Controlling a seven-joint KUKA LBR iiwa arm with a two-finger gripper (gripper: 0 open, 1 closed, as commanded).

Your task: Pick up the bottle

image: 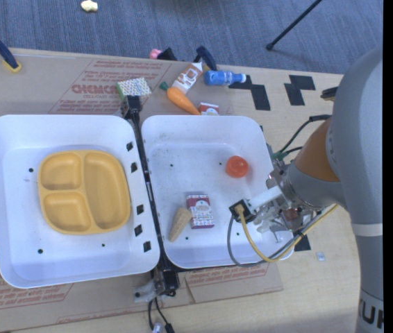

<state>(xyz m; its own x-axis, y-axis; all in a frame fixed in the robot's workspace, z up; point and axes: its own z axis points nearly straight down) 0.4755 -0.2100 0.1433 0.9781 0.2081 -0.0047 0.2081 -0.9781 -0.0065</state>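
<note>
Finding: the gripper (271, 217) sits at the right rim of the right-hand shallow white bin (203, 127), low against the wall; whether it is spread or pressed together cannot be told, as cabling and the wrist crowd it. Nothing is seen between it.

Task item: the only bottle-like things lie outside both bins, on the cardboard-covered tabletop (71, 82) beyond the far rim. One is a small white and orange bottle (186, 79) lying tilted; just to its right is a blue and white bottle (221, 78) lying on its side. Which is meant cannot be told.

Risks, as judged: both bottles lie flat and may roll when touched. The orange plastic carrot (181, 100) rests just beside the white and orange bottle, so a loose approach could catch it instead. The bin's far rim lies between the gripper and the target.

Surroundings: inside the right bin are a red ball (237, 166), a small red and white carton (200, 209) and a tan cone (180, 222) touching it. The left-hand white bin (16, 127) holds a yellow sectioned plate (84, 191)
</note>
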